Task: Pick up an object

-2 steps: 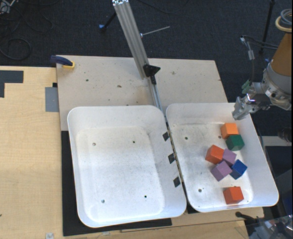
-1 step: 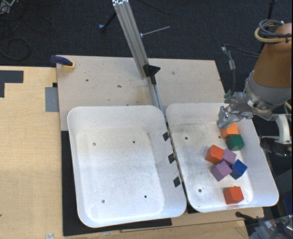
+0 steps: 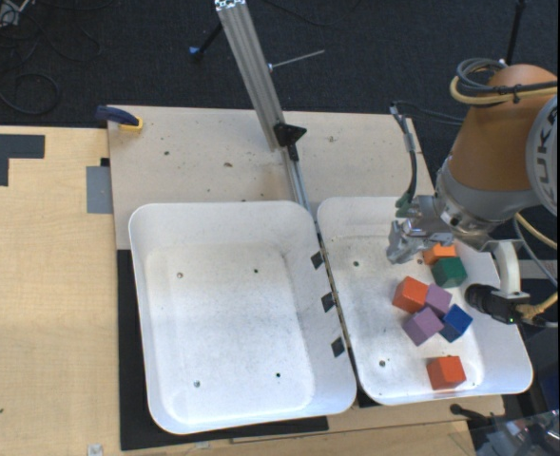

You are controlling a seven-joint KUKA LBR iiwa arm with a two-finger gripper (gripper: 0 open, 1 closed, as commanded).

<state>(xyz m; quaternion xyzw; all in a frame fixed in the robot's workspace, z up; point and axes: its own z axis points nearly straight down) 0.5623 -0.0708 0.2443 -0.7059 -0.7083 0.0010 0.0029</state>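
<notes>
While the arm reaches in over the right bin, its pincer hangs low toward that bin's far side, just beside an orange block and a green block; whether it is open or closed on anything cannot be told. Nearer the bin's middle, an orange cube, two purple blocks and a blue block cluster together, touching. Another orange cube sits apart by the near right corner. The left bin lies alongside on the surface.
</notes>
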